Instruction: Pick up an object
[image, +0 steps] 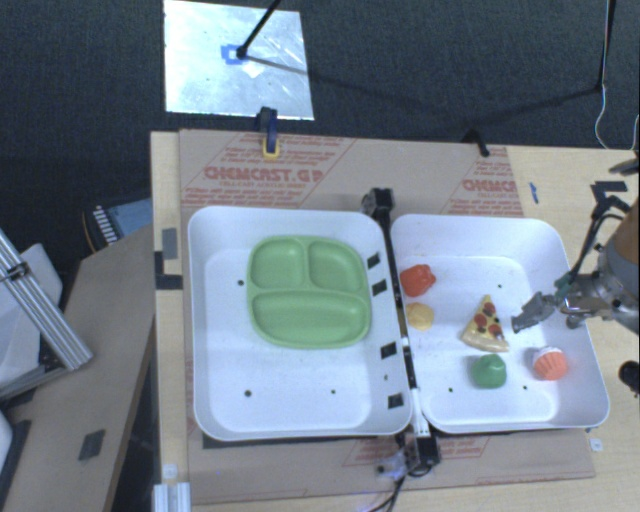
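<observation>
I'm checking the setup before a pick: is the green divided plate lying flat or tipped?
Flat. The green divided plate rests level on the floor of the left bin, all three compartments facing up.

Right bin (470, 245) back open; toys (487, 330) crowd front

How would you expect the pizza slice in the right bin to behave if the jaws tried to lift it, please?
The pizza slice looks like a rigid toy, so probably stiff and light. It lies flat, so it seems unlikely to roll; its low profile might let it slide rather than lift.
</observation>
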